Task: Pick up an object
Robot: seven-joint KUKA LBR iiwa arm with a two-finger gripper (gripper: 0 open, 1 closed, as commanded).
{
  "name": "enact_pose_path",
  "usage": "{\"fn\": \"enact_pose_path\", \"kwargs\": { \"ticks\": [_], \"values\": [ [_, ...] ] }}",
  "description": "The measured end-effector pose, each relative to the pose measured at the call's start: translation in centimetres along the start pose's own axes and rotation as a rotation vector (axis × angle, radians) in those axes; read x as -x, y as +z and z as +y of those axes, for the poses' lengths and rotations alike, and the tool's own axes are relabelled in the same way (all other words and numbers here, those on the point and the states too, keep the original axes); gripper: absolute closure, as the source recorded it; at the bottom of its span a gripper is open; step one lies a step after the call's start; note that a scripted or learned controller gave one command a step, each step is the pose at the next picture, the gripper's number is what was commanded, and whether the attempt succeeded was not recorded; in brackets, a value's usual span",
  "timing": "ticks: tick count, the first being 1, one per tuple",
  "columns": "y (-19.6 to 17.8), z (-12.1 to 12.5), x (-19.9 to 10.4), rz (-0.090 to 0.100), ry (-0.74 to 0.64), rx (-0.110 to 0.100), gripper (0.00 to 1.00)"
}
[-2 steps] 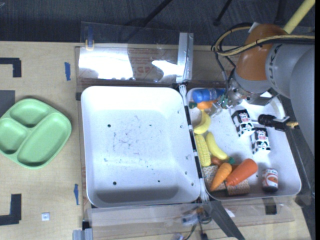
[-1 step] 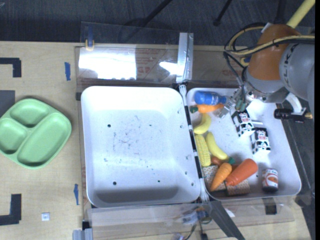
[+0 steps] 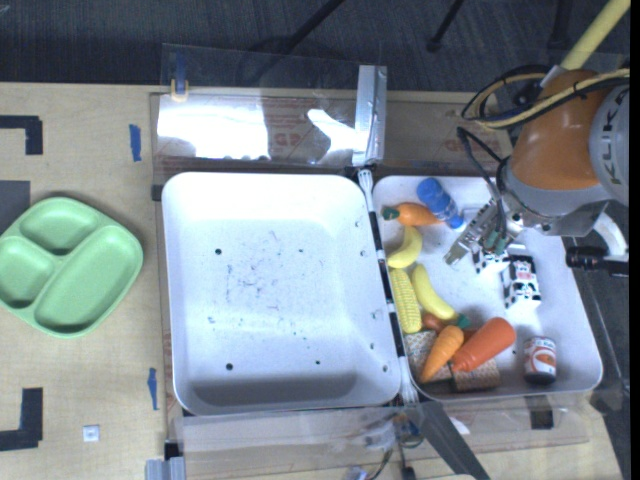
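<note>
Task judged at an early stage: nothing lifted yet, as far as can be seen. Hand point(image 3: 478, 236) low over the upper middle of the right bin point(image 3: 585, 373), in the right half of the frame, reaching in under the orange band of the arm point(image 3: 556, 148). State of the hand impossible to tell from here; metal parts blurred together, nothing visibly pinched.

Every candidate for picking lying in that right bin. Blue bottle point(image 3: 437, 197) at the upper left of the bin, just beside the hand. Small carrot point(image 3: 413, 214) below the bottle. Two bananas, one curved point(image 3: 405, 248) near the bin's left wall, one straighter point(image 3: 432, 293) below it. Corn cob point(image 3: 404, 300) along the left wall, touching the straighter banana. Two larger carrots point(image 3: 487, 343) toward the lower middle, resting over a brown block partly hidden beneath. Black-and-white carton point(image 3: 520, 283) just right of and below the hand, near it but apparently apart. Small can point(image 3: 541, 358) at the lower right corner.

Left bin point(image 3: 270, 193) in the centre of the frame. Green divided plate point(image 3: 66, 265) at the far left on the desk point(image 3: 80, 118).

Left to do: settle on one item, most likely the bottle or the carton given the closeness, close on it, and raise it free of the bin. No sign of any of that achieved.
</note>
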State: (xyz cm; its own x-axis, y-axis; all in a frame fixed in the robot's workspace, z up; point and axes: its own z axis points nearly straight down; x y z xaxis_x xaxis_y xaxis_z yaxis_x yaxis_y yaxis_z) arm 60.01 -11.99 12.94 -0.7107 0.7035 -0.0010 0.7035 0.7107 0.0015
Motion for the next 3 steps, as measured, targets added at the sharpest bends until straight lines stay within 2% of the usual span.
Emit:
{"fn": "enact_pose_path", "kwargs": {
  "ticks": [1,2,3],
  "values": [
    [-10.5,-6.7,4.7,-0.004,0.075,0.001,0.0],
    [-22.2,-6.9,7.7,-0.005,-0.033,0.001,0.0],
    [-8.6,-9.8,4.8,-0.002,-0.058,0.0,0.0]
  ]
}}
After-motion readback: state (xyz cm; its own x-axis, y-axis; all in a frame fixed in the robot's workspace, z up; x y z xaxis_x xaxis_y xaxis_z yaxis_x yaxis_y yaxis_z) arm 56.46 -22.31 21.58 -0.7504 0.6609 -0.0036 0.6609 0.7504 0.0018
